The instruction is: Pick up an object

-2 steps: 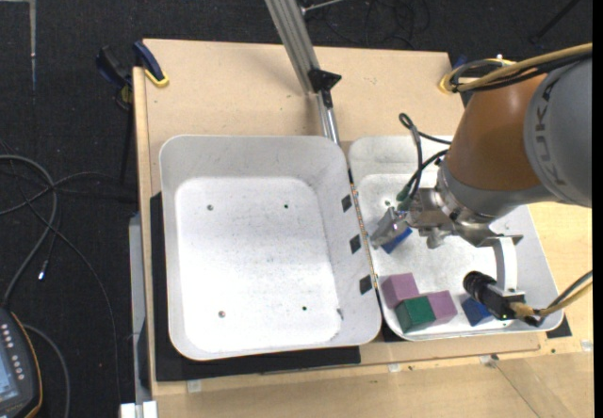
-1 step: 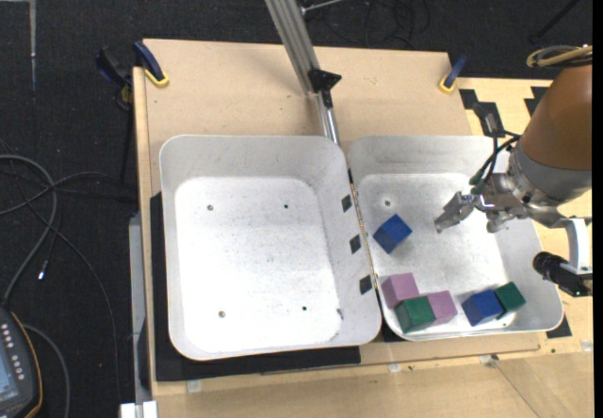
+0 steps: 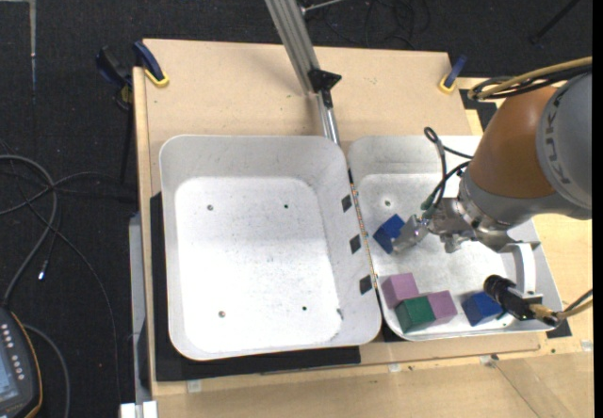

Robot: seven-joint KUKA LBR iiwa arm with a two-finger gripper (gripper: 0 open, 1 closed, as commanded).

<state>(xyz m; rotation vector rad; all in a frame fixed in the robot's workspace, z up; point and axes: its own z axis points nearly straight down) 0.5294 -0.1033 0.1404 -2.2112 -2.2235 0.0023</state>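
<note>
Gripper (image 3: 411,235) low in the right bin (image 3: 396,154).
It touched the blue block (image 3: 387,233); I could not tell whether it was closed.

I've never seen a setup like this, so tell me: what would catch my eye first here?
Most striking is the big arm, grey with an orange band, reaching in from the right over the right bin. Its gripper sits right beside a blue block there. Nearer the front of that bin lie a pink block, a green block, a purple block and another blue one.
</note>
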